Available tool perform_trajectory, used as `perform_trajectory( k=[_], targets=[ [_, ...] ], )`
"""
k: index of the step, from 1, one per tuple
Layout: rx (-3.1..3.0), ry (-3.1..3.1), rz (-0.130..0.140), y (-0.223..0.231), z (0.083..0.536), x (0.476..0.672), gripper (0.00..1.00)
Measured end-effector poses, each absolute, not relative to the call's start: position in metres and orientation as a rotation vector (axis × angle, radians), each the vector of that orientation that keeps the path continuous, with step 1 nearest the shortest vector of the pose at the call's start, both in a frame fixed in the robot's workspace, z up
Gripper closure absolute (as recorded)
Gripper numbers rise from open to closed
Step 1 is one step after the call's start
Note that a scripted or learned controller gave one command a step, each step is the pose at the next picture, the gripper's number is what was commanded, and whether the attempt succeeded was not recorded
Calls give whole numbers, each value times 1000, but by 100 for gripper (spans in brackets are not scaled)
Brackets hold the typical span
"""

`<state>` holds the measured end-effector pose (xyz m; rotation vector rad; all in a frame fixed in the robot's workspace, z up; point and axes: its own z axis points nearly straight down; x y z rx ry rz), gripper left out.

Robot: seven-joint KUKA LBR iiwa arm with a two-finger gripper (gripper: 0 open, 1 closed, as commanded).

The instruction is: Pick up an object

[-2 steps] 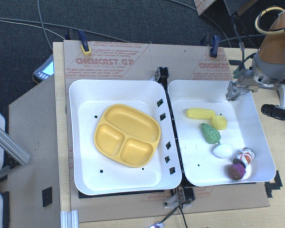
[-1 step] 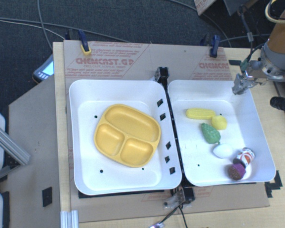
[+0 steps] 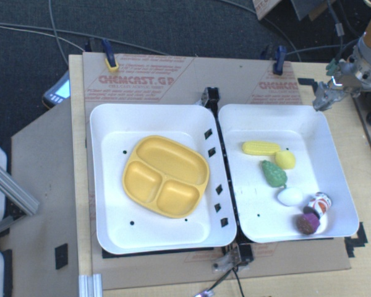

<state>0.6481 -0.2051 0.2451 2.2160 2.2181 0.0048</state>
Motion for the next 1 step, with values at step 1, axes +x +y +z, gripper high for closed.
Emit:
perform_trajectory(
  k=[1],
  targets=[
    [2219,2228,0,-162,247,625,100]
  ],
)
